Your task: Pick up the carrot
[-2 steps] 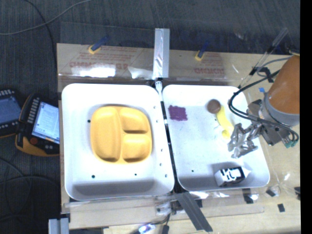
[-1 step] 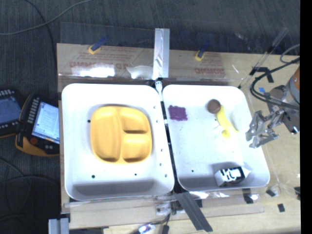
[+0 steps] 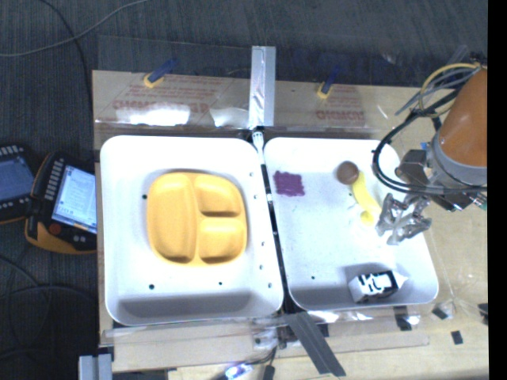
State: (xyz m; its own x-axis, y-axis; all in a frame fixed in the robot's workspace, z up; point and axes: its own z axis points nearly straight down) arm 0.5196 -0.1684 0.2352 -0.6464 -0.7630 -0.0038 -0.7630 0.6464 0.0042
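Carrot: I see no clearly orange piece. The most likely candidate is the long yellow piece (image 3: 364, 200) in the right bin (image 3: 317, 248), in its far right part. This is my judgement, not a sure reading.
Close neighbours: a brown round piece (image 3: 346, 172) touches or nearly touches its far end. A purple piece (image 3: 289, 184) lies well apart to the left.
Gripper (image 3: 402, 223): just to the right of the long piece, near the right wall of the bin.
Fingers: they look a little apart, with nothing between them.
Step in hand: to bring the gripper over the piece and descend.
How to do it well: move left until the middle of the piece is between the fingers, turn the wrist so they close across its narrow side, and aim at the near half, away from the brown piece.
Risk: the piece may roll or slip out.
Further away: a black and white object (image 3: 372, 284) sits in the near right corner. A yellow divided plate (image 3: 198, 216) is in the left bin (image 3: 127, 291).
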